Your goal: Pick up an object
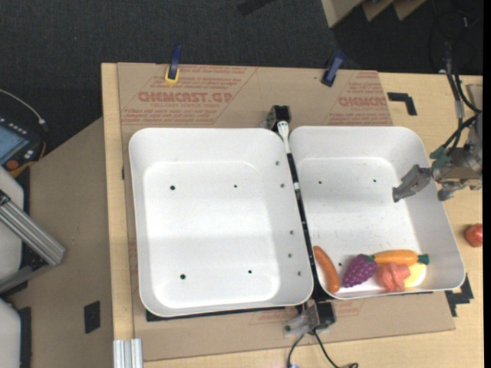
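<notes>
Pincer (pixel 420 184) hovered at right bin's (pixel 360 146) right edge, fingers spread, nothing held. Toy food (pixel 374 268) sat untouched in near corner; pickup not begun.

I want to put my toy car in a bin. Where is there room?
The left bin is bare from wall to wall. In the right bin, the far part is bare. Its near edge is crowded: hot dog, purple grapes, carrot and red toy. The gripper hangs over its right side.

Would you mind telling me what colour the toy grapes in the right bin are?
The grapes are purple, seen clearly in the camera view, lying near the right bin's front edge.
</notes>
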Controlling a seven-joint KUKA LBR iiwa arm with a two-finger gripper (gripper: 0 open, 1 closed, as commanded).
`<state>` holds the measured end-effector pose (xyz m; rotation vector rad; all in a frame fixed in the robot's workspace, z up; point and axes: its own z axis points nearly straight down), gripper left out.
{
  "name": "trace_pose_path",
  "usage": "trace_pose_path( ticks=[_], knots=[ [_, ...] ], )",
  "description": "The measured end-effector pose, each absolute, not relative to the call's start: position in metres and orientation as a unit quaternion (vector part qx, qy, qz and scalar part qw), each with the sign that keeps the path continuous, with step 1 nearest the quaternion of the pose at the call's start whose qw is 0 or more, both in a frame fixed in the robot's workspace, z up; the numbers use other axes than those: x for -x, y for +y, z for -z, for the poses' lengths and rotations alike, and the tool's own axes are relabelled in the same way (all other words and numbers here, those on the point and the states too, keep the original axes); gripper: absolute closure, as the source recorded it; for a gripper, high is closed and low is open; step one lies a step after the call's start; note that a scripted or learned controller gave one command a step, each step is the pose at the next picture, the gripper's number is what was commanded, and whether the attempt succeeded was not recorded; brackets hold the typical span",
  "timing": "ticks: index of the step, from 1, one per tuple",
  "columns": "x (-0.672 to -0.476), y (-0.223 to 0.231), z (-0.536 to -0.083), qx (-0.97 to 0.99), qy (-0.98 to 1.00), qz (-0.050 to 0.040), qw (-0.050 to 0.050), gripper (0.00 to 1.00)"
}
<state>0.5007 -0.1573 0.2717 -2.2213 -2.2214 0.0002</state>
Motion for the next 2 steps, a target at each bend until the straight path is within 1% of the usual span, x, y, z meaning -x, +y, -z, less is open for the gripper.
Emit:
trace_pose_path(
  ticks=[1,2],
  knots=[
    [-0.513,-0.167,-0.489,0.707,-0.708,0.0052,-0.011,0.00],
    [-0.495,-0.174,-0.539,0.707,-0.707,0.0019,-0.005,0.00]
  ],
)
